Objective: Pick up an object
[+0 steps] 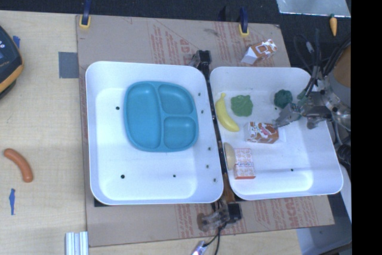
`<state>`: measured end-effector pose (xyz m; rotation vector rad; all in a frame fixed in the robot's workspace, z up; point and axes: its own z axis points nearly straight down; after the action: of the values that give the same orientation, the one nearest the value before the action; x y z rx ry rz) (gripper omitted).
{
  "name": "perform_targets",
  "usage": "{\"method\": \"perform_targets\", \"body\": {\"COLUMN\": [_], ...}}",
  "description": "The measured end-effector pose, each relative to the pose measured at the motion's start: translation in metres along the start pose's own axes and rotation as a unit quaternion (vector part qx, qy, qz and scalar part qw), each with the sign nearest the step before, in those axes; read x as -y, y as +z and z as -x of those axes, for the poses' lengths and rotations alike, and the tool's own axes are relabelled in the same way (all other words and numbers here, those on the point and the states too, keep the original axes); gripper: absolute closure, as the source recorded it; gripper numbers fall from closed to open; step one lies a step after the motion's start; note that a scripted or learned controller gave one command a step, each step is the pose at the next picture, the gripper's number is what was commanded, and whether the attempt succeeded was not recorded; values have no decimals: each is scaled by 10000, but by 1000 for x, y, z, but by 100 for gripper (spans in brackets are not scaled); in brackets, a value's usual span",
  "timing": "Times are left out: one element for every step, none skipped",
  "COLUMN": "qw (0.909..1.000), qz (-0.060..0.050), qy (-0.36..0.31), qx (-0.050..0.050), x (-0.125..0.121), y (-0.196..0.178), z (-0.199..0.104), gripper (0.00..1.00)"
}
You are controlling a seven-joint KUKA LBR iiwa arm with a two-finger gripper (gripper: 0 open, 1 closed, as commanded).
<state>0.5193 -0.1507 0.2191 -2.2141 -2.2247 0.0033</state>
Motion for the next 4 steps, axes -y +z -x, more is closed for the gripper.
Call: {"method": "perform_targets", "body": {"qw": [10000,10000,10000,9999], "qz": [13,6,-22,-144], "qy": [10,-2,6,-13], "qx": [4,3,-18,-49], "x": [-45,-102,-137,-133], "y": [117,127,126,118], "z": [48,20,61,61], "gripper": [0,0,0,100]}}
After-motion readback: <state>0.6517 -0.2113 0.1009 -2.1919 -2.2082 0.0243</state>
